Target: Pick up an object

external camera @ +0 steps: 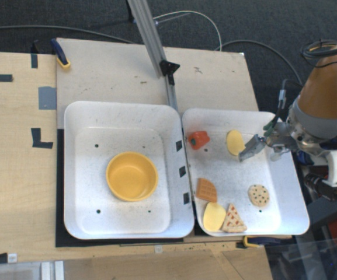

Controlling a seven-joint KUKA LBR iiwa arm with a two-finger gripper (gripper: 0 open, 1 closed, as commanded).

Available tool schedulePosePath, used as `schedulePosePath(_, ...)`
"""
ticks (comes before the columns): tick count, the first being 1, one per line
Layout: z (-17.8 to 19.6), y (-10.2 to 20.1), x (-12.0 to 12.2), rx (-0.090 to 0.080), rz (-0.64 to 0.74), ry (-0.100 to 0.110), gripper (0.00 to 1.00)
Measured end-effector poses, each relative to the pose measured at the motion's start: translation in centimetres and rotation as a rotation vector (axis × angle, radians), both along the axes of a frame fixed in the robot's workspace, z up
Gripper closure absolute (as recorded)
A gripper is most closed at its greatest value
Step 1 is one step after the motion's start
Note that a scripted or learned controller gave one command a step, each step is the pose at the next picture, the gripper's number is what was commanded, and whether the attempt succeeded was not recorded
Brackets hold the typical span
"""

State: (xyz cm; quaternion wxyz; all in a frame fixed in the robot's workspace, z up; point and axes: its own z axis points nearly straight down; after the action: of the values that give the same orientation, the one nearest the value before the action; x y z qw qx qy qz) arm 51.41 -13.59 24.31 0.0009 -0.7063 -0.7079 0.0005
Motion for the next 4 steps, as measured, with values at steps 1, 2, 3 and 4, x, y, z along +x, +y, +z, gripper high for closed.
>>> schedulePosePath(1, 0.0, 0.0, 0.0, 0.0, 0.0, 0.0, 0.0)
schedulePosePath(2, -6.4, -0.1, -0.5, 0.001, -0.002, 0.007, 0.0)
schedulePosePath(3, -12.2, -1.0, -0.5, 0.001, -0.002, 0.006, 0.0)
schedulePosePath(4, -15.5, -1.0, -0.5, -0.002, -0.001, -0.001, 0.0)
